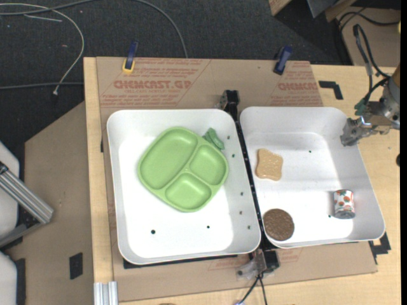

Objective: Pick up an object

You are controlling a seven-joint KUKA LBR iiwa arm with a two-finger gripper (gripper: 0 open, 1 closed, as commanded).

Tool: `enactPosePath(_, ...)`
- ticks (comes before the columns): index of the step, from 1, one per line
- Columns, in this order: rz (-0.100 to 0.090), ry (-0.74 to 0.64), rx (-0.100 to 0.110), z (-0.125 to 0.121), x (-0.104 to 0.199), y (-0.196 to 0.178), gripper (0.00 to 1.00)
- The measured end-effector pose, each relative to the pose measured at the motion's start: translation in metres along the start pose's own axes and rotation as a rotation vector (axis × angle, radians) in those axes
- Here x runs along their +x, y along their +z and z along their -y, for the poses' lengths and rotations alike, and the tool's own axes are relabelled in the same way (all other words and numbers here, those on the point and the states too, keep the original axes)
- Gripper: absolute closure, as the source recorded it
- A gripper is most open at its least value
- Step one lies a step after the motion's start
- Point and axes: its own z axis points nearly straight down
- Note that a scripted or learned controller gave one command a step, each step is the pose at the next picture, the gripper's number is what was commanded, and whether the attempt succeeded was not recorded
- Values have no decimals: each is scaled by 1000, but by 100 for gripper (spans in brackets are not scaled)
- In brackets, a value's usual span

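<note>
Sitting in the left bin (127, 234) is a green divided plate (183, 168), while the right bin (318, 132) holds toast (269, 164), a brown disc (278, 224) and a small can (344, 203), so the gripper (353, 132), aperture unreadable, hovers pre-grasp and must descend; the cardboard reads "CHEMCAST GP".

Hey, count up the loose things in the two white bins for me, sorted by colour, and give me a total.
Green: 2, a divided plate and a small green piece at its edge
Tan: 1, a slice of toast
Brown: 1, a round patty
White with orange spots: 1, a small can
Total: 5
</note>
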Motion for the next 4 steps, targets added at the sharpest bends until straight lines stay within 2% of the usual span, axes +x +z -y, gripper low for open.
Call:
enactPosePath(1, -1, 0, 3, -1, 0, -25, 100)
enactPosePath(2, -4, -4, 8, -3, 50, -32, 100)
enactPosePath(3, -7, -4, 10, -6, 101, -19, 100)
enactPosePath(4, -6, -5, 6, -14, 158, -26, 100)
